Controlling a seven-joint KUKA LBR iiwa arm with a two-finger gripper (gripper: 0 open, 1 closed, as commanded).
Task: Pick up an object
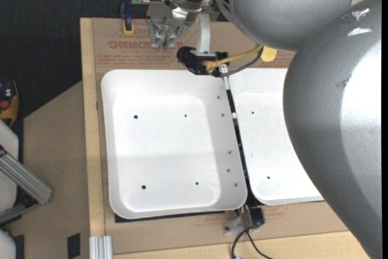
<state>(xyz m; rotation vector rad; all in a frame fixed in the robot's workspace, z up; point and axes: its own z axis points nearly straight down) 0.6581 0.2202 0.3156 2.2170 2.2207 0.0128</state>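
Near edge: small black connector [254, 216] with its cable, just beyond the near rim where the two bins meet; to be kept out of any sweep.
Left bin [115, 148]: white floor in plain sight, marked by a few small dark dots, flat and not worth a grasp.
Right bin [267, 130]: largely covered by the arm [339, 106]; contents beneath cannot be judged.
Seam between bins: thin black strip [235, 130] running near to far along the touching rims.
Far rim: black fitting [195, 61] with a yellowish cable, touching the far end of the strip; a snag risk on descent.
Gripper [165, 38]: hangs over the brown board [97, 57] beyond the left bin's far rim, outside both bins; apart or together cannot be told, and nothing seen held.
Object: place cannot be told from this view.
Step in hand, by judgement: approach, not yet a grasp.
Advice: carry the gripper nearward over the rim before lowering; clear the black fitting; descend upright onto a target that is confirmed; treat closure as unproven until a thing sits visibly within it.
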